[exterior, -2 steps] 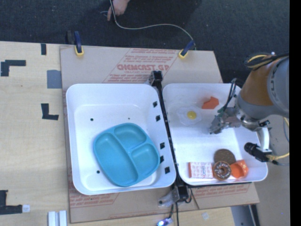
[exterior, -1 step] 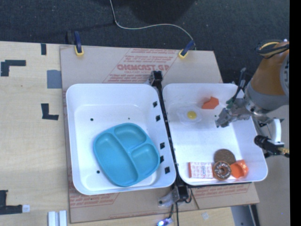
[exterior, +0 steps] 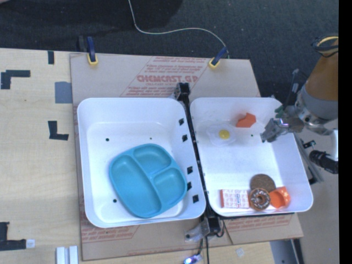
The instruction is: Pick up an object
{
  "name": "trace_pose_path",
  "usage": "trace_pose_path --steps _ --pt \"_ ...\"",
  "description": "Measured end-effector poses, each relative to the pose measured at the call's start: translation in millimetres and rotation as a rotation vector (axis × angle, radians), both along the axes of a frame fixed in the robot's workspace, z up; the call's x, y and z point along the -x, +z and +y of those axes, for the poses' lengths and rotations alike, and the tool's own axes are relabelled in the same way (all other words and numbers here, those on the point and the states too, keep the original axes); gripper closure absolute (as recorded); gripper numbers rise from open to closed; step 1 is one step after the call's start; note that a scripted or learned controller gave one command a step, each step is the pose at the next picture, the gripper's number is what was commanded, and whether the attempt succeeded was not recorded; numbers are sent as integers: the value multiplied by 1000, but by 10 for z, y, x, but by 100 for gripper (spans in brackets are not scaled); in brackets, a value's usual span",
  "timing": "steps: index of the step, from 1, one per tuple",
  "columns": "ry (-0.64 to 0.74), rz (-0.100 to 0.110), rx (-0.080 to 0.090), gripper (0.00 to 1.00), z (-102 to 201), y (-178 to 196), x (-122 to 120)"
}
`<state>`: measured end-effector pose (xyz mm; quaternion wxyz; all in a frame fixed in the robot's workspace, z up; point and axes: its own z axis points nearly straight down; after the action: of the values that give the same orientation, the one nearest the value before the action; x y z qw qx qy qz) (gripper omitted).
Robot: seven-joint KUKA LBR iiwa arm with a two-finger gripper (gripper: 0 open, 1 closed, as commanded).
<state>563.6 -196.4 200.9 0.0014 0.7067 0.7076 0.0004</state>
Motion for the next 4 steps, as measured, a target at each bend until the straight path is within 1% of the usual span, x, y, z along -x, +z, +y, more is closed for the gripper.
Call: trace_pose_path --steps 1,2,3,4 --pt "1 1 -1 100 5 307 -8" --pt "3 3 -2 100 451 346 -5" --pt "3 5 -2 100 906 264 31" --pt "5 5 -3 100 1407 163 -23"
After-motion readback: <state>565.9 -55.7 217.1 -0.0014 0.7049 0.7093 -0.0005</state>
